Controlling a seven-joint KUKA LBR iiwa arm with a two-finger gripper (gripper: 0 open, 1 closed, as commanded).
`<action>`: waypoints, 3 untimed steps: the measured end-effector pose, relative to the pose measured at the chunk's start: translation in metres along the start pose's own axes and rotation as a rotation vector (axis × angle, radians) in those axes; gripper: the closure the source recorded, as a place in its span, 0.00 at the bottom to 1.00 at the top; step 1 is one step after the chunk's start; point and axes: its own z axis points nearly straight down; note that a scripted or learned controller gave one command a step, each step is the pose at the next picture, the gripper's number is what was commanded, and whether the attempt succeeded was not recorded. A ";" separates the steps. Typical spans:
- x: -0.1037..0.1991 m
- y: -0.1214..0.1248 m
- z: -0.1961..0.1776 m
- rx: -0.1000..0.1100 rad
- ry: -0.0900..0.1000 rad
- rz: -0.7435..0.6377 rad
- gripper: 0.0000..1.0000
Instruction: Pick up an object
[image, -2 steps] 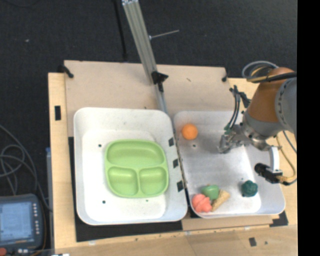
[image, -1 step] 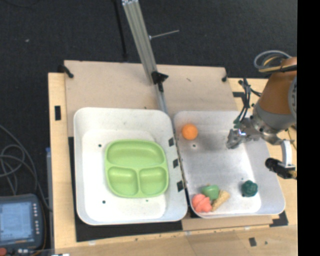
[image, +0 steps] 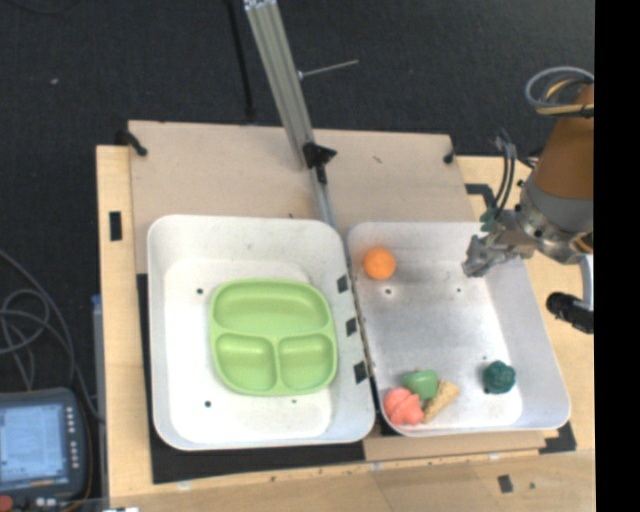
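- Where the bench (image: 120, 300) meets its left edge, a small screen device (image: 35, 440) is seen at the near left corner, with dark cables (image: 25, 310) looped on the floor beside it.
- The left bin (image: 180, 240) is occupied by a green divided plate (image: 272, 336) (three compartments, one long and two smaller), which is laid near the bin's middle and lies flat.
- A grey metal pole (image: 282, 80) is seen slanting down from the top edge to the far side of the bins, ending near the seam between them.
- In the right bin (image: 520, 310), an orange ball (image: 379, 264) is placed close to the far left corner, by itself.
- Along the near edge of the right bin, a pink object (image: 403, 406), a green object (image: 422, 382) and a tan cone-like piece (image: 442, 398) are clustered together, touching one another (their exact kinds cannot be told).
- A dark green object (image: 498, 377) is set near the near right corner, apart from that cluster.
- The gripper (image: 481, 255) is held over the far right part of the right bin, well apart from every object; nothing is seen between its tips, and whether it is released or clenched cannot be told.
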 end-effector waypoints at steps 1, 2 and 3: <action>-0.002 0.002 -0.045 0.000 0.000 -0.001 1.00; 0.050 0.008 -0.034 0.006 0.002 -0.003 1.00; 0.108 0.018 -0.038 0.005 0.003 -0.005 1.00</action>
